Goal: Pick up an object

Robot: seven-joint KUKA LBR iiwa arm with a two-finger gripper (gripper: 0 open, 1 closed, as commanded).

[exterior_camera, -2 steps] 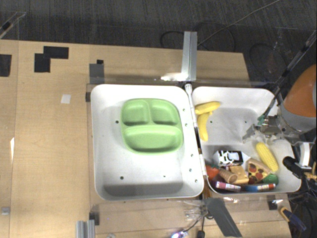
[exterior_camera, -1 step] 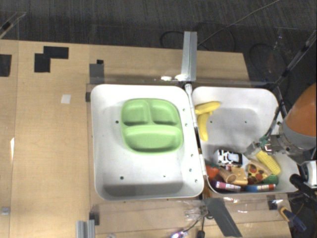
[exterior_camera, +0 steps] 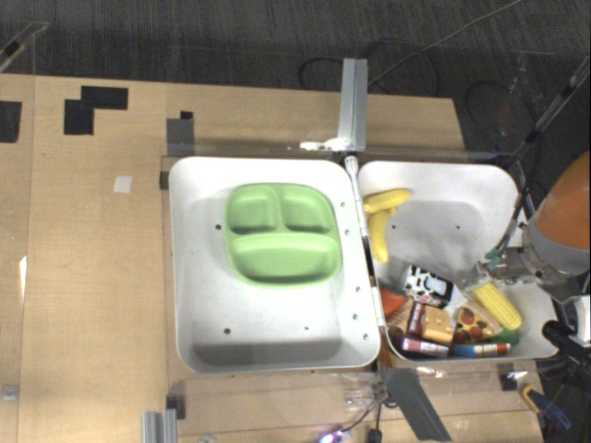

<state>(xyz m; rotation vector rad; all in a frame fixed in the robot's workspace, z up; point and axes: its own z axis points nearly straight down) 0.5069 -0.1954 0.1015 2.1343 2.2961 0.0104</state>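
The gripper (exterior_camera: 499, 268) hangs low at the right bin's (exterior_camera: 434, 187) right side, just above the corn (exterior_camera: 497, 306); whether it is open or closed I cannot tell. Beside the corn lie a pizza slice (exterior_camera: 476, 321), marker (exterior_camera: 462, 349) and black-and-white toy (exterior_camera: 427, 284). Bananas (exterior_camera: 381, 218) sit by the divider. The left bin (exterior_camera: 199, 284) holds a green tray (exterior_camera: 281, 232).

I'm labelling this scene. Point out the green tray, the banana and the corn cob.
green tray (exterior_camera: 282, 232): camera view, central divider.
banana (exterior_camera: 380, 218): camera view, middle of the peel.
corn cob (exterior_camera: 497, 306): camera view, yellow kernels.
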